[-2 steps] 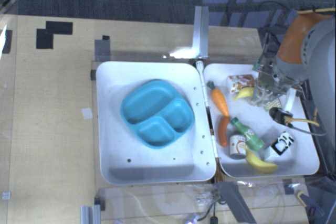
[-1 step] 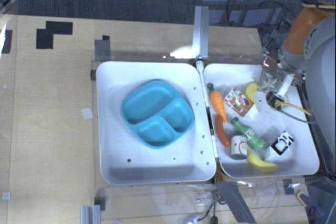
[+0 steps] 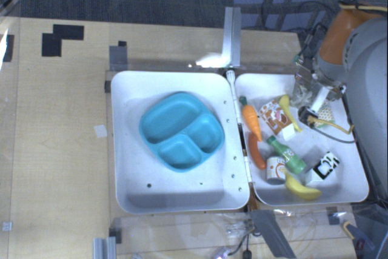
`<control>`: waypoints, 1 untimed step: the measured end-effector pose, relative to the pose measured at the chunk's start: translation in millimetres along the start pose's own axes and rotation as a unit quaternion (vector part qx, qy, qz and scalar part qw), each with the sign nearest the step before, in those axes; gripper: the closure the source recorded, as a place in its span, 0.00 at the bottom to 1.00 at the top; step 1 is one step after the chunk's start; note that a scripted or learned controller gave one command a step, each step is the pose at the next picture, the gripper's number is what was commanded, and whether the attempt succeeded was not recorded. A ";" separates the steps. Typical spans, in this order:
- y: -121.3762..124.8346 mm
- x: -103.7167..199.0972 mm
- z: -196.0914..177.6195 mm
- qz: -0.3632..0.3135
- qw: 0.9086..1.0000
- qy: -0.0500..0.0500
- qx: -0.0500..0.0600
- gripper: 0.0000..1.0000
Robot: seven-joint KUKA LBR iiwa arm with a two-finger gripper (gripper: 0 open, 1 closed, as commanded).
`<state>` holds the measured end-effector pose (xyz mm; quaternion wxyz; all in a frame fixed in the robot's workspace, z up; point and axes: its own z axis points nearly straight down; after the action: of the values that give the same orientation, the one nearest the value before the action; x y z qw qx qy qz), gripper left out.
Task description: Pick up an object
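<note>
Gripper (image 3: pixel 310 101) at right bin's (image 3: pixel 357 188) far right edge; finger state impossible to tell. Toward bin's left wall: snack packet (image 3: pixel 276 117), carrot (image 3: pixel 251 121). Near front rim: green bottle (image 3: pixel 287 154), banana (image 3: pixel 301 188).

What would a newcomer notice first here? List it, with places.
First the blue plate, three compartments, lying alone in the left bin. Next the clutter in the right bin: carrot, green bottle, banana, a snack packet. Then the grey arm with its orange band, over that bin's far right corner.
</note>
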<state>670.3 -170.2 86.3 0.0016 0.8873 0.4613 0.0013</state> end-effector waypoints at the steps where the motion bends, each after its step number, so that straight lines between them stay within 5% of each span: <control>1: -10.9 16.8 -115.9 -0.047 0.999 0.001 -0.002 1.00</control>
<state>670.6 -150.1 202.2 0.0026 0.8645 0.5026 0.0028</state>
